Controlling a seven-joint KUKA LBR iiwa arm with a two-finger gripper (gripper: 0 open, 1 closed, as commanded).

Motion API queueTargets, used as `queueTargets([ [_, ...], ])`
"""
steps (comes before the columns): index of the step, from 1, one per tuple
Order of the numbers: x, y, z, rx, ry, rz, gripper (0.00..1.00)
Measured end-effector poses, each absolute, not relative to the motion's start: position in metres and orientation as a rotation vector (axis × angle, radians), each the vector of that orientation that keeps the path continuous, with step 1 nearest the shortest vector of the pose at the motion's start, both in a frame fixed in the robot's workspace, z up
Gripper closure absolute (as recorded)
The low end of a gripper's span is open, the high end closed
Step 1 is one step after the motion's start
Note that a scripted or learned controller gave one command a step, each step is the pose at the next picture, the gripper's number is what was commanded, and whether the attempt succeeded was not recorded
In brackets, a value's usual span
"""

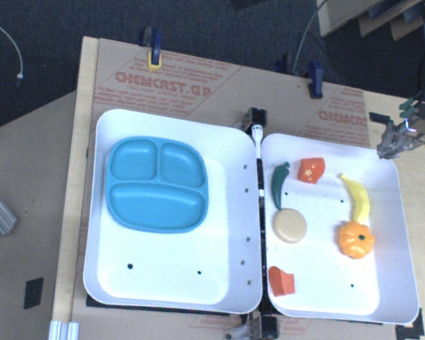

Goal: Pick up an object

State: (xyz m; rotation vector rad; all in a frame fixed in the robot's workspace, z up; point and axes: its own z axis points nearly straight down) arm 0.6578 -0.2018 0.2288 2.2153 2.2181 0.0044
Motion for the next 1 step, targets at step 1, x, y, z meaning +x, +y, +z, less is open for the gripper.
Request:
queueTargets([
  [1,0.6586,-0.2020,0.2445,2.217,2.219,0.003,1.00],
])
